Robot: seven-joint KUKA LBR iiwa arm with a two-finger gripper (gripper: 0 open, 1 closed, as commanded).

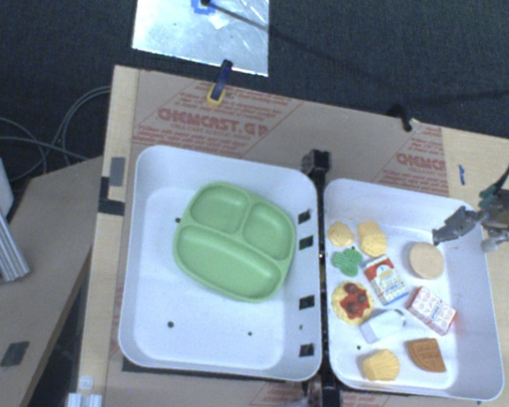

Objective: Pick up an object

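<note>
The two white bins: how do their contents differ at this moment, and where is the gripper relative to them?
The left bin holds one large green divided plate, lying flat near its middle. The right bin holds many small toy food pieces, such as a round cracker and a pizza slice, spread about. The gripper hangs over the right bin's upper right rim, away from the left bin. Both bins are shallow and white.

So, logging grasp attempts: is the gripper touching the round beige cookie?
Apart: the camera view shows white bin floor between the gripper and the round beige cookie.
</note>
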